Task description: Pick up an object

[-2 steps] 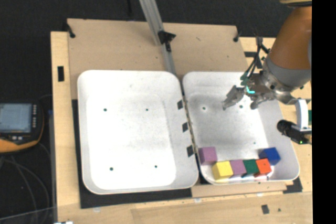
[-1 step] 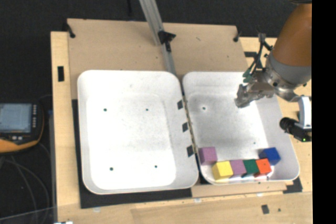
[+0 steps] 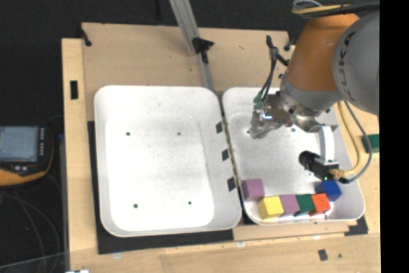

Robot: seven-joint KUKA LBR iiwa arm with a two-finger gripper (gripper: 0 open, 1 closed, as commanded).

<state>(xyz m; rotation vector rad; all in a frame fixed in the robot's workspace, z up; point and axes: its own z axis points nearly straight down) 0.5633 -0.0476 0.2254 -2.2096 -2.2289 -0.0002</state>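
My gripper [image 3: 257, 128] hangs over the upper left part of the right bin [image 3: 281, 150], above bare white floor. Nothing lies directly under it. Several small blocks sit along the bin's near edge, well below the gripper in the view: a purple block [image 3: 253, 188], a yellow block [image 3: 271, 206], a pale purple block [image 3: 289, 204], a green block [image 3: 305, 202] and an orange block [image 3: 319, 202]. A blue block [image 3: 330, 189] rests in the near right corner, just behind the orange one. The grey arm with its orange band [image 3: 316, 54] reaches in from the upper right.
The left bin [image 3: 160, 156] lies beside the right one, with a dark divider strip [image 3: 227, 153] between them. A slanted metal pole [image 3: 182, 3] rises behind the bins. A small screen device [image 3: 22, 147] sits off the bench at far left.
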